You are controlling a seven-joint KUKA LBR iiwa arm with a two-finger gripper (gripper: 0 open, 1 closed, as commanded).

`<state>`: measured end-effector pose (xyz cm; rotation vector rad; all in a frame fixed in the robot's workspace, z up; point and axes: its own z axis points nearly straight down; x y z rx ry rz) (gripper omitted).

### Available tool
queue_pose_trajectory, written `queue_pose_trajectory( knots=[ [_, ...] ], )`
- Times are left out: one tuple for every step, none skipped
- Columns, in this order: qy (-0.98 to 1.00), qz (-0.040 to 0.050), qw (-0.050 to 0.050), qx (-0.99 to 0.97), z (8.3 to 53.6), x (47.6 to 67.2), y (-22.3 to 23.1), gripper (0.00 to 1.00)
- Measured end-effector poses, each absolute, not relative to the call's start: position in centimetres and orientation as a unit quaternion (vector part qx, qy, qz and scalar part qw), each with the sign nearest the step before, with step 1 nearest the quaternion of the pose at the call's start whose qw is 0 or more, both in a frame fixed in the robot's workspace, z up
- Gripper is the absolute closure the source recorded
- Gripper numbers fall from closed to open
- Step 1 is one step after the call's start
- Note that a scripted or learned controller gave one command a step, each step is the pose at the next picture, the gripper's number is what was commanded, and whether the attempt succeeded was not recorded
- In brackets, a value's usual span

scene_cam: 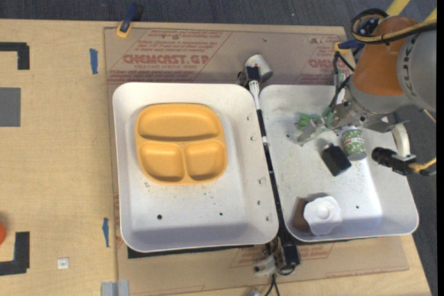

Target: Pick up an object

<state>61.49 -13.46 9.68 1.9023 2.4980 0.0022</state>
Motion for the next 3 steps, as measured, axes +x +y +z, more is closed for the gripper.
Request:
queue_pose_trajectory(
  knots=[
    [0.783, 0.0010, 0.002, 0.622, 8.5, 64.7, -10.9, 0.00],
    [0.783, 0.0022, 0.004, 0.622, 9.6, 64.8, -10.9, 1.00],
    [0.773, 0.0000, 0.000, 0.635, 8.5, 57.6, -11.0, 1.00]
  ],
)
